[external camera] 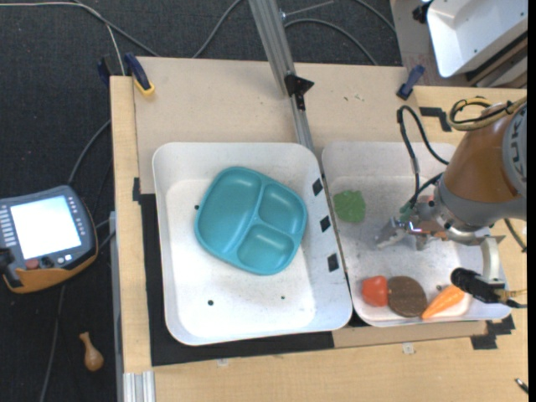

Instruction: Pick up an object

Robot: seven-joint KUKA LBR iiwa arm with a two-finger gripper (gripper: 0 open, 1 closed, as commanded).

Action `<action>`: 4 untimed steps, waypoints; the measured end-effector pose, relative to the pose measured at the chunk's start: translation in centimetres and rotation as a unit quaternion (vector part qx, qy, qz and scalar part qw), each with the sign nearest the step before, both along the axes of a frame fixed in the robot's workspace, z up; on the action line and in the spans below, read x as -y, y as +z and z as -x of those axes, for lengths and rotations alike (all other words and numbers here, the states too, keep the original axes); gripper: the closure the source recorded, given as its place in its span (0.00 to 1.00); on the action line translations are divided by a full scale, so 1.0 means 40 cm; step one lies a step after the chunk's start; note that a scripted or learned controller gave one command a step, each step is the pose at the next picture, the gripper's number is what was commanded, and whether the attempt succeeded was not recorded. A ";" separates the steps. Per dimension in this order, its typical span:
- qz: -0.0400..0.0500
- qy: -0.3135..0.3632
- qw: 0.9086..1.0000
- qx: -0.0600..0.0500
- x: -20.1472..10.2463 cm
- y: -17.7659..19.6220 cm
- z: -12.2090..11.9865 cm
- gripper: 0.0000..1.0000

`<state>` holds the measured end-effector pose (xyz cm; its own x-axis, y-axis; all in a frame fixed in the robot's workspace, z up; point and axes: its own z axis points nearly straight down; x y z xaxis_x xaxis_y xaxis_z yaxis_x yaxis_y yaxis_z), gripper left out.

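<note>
Green toy (349, 206) lies beside the jaws, whose state I cannot tell; descending here risks missing it.

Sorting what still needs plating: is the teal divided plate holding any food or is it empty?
Empty. The teal divided plate lies right side up in the left bin, and all three compartments show bare teal.
</note>
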<state>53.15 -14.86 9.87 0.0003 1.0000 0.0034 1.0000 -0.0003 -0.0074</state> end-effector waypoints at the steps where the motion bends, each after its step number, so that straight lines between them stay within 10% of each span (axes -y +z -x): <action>1: 0.001 0.000 1.000 0.004 0.001 0.037 -0.005 1.00; 4: 0.002 0.001 1.000 0.006 -0.019 0.396 -0.016 1.00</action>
<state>53.79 -14.10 25.71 -0.0016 1.0000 -0.0009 1.0000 0.0016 0.0054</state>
